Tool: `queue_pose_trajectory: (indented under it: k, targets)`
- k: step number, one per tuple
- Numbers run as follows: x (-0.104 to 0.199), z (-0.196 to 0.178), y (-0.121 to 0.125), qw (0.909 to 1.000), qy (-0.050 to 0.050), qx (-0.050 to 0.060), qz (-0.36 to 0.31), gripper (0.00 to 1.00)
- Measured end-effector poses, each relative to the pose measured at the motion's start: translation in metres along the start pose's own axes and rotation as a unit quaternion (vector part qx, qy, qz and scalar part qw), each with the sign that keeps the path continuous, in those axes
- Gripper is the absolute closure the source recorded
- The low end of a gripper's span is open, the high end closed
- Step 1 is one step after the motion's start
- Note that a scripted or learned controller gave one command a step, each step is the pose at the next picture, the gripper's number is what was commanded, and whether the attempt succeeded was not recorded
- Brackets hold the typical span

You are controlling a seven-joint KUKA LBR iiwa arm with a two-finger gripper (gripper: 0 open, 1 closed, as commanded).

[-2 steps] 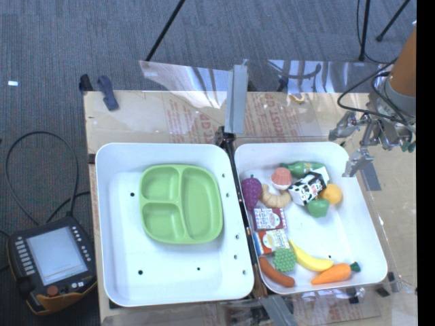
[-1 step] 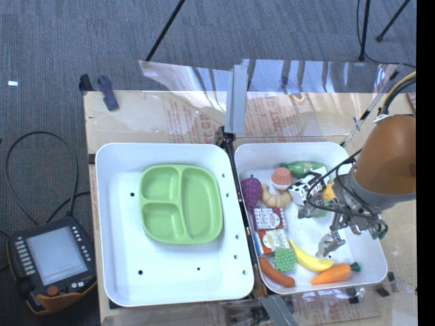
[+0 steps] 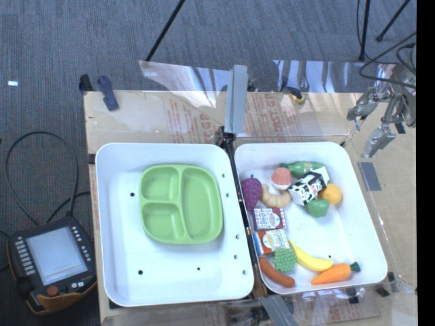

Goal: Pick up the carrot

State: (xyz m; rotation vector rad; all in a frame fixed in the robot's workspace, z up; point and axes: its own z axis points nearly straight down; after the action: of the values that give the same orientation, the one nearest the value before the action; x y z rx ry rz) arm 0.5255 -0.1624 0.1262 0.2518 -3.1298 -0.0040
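Note:
The carrot (image 3: 332, 274) is orange with a green tip and lies near the front right corner of the right bin (image 3: 360, 209), just below a banana (image 3: 309, 257). My gripper (image 3: 369, 126) hangs beyond the right bin's far right corner, over the bench and well away from the carrot. Its fingers stand apart with nothing between them.
Crowding the right bin are purple grapes (image 3: 251, 190), a croissant (image 3: 275, 197), a cow-patterned carton (image 3: 307, 187), an orange (image 3: 332, 194), a green pepper (image 3: 317, 207), red cartons (image 3: 268, 228), a green bumpy toy (image 3: 284, 259) and a sausage (image 3: 276, 272). The left bin (image 3: 115, 250) holds a green divided plate (image 3: 181, 204).

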Motion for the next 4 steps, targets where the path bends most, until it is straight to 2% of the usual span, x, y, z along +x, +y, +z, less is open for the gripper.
queue_pose_trajectory:
  k: [1,2,3,4]
  targets:
    - [-0.108,-0.182,-0.067,0.9964,-0.013,0.005,0.083,0.0]
    - [-0.078,0.036,-0.002,0.9999,-0.003,0.001,0.011,0.0]
    - [-0.073,-0.038,-0.063,0.9991,-0.003,0.001,0.042,1.0]
    - [-0.074,-0.048,-0.062,0.9991,-0.004,0.001,0.042,1.0]
